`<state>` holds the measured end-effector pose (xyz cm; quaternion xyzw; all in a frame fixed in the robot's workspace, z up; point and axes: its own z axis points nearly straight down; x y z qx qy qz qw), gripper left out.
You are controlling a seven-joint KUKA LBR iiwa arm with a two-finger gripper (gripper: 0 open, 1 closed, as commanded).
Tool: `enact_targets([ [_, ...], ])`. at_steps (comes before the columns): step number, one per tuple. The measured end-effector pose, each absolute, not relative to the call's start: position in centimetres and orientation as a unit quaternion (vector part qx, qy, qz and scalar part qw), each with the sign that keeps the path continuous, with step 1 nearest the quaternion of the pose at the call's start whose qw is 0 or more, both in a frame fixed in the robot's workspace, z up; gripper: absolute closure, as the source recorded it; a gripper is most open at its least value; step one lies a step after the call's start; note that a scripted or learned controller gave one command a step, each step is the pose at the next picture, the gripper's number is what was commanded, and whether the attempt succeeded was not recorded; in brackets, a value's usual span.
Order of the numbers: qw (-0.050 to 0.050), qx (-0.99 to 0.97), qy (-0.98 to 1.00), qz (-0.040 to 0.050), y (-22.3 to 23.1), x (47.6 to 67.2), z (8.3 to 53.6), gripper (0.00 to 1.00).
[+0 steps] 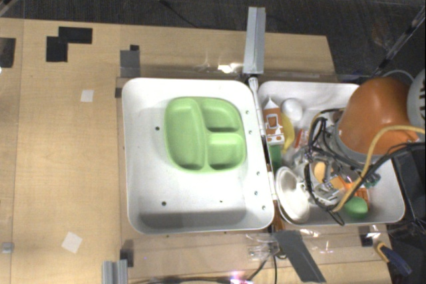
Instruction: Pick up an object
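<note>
The right bin [393,209] holds several small objects in a clutter. A white cup [290,187] lies at its front left, and a green rounded item [357,207] sits at the front. A yellow and brown packet [273,128] lies by the left wall, with a white ball-like thing [291,106] behind it. My gripper [321,187] is down low in this bin, beside the white cup and amid black cables. An orange item [321,170] shows right by it. The arm's orange band [376,113] hides the bin's back right.
The left bin [143,203] holds a green divided tray [204,133] in its middle. A metal divider post [255,40] stands at the back between the bins. The wooden bench [60,163] spreads to the left.
</note>
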<state>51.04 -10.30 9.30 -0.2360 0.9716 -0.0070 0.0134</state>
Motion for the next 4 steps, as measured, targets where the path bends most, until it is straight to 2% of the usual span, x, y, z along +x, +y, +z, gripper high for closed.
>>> enact_targets([
  [1, 0.017, -0.254, 0.967, -0.0062, -12.1, 50.5, 9.3, 0.0],
  [2, 0.028, -0.255, 0.966, -0.0092, -11.9, 51.1, 10.7, 1.0],
  [3, 0.009, -0.267, 0.964, -0.003, -8.4, 53.7, 20.6, 1.0],
  [4, 0.005, -0.427, 0.904, -0.0016, -12.3, 59.0, 21.1, 1.0],
])
